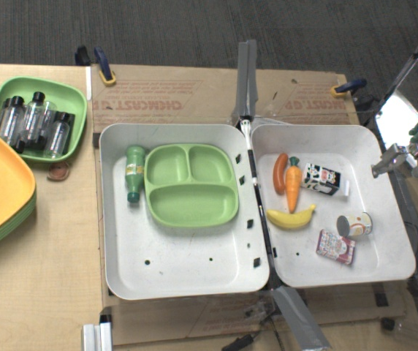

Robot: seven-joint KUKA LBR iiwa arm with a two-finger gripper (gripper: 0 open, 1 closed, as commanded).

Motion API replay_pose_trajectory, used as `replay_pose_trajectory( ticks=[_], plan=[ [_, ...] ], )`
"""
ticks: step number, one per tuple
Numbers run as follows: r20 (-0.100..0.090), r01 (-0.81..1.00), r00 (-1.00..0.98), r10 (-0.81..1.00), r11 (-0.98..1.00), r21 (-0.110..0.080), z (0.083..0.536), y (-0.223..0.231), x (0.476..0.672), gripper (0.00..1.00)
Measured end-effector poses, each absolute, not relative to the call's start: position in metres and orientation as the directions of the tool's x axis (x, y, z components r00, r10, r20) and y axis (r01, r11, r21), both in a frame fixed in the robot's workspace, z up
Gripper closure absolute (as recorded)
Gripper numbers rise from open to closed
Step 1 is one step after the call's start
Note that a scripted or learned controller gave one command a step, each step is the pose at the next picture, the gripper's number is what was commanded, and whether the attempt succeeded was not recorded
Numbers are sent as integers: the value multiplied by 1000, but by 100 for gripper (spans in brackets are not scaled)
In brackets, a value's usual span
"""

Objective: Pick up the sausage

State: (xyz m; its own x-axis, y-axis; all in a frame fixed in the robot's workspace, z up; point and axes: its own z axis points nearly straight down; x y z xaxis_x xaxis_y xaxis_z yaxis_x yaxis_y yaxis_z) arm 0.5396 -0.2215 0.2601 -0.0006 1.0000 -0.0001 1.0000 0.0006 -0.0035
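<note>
We log the worktop [55, 269] from left to right. At the far left sits a stack of orange plates [1, 189], and behind it a green tray [74, 119] carrying small dark-capped bottles [32, 125]. The left bin [187, 269] holds a green bottle [134, 172] lying along its left side, just beside a green divided plate [191, 183].

The right bin [384, 254] holds the task's thing: the sausage [280, 173], a short reddish-orange link lying lengthwise near the bin's left wall, touching the carrot [292, 184] on its right. A banana [291, 217] lies just below both. Further right we note a small black-and-white carton [323, 179], a can on its side [355, 225] and a pink packet [335, 246].

At the right edge, outside the bin wall, we see part of the arm's end with the pincer [393, 159]; we cannot tell how it is set, and nothing is visibly in it.

Judgement: the sausage looks like a light toy, smooth and rounded, so probably slippery and prone to roll. We would grip across its middle, closing across the short axis. The carrot pressing its right flank leaves little room for a finger there; the upper end looks freer.
</note>
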Motion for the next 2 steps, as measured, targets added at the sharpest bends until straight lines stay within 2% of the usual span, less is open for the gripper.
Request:
replay_pose_trajectory(
  ticks=[1,2],
  plan=[
    [-1,1000,-3,1000,3,-6,268,-222,540,100],
    [-2,881,474,881,-474,-4,277,-222,502,100]
  ],
)
